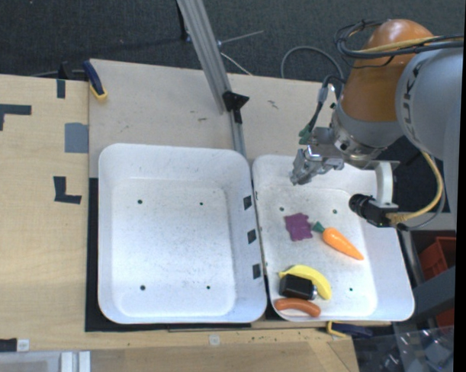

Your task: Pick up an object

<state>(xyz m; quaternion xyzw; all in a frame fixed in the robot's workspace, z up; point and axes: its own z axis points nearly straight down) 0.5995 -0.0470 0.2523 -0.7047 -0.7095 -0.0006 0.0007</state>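
The right bin [381,301] holds a flat purple piece [298,226], an orange toy carrot [340,242] with a green top, a yellow banana [311,279], a small black block [296,286] lying against the banana, and a red sausage [297,306] at the front wall. My gripper [301,175] hangs over the bin's back left part, above and behind the purple piece, with nothing seen between its fingers. Whether they stand open or shut is not clear from this angle.
The left bin [170,233] sits beside the right one, sharing a middle wall with black clips [251,235]. A slanted metal rail [211,58] runs from the top down to the bins' back edge. Cables loop behind the arm [397,80]. A blue-and-yellow clamp [95,81] lies at the bench's back left.
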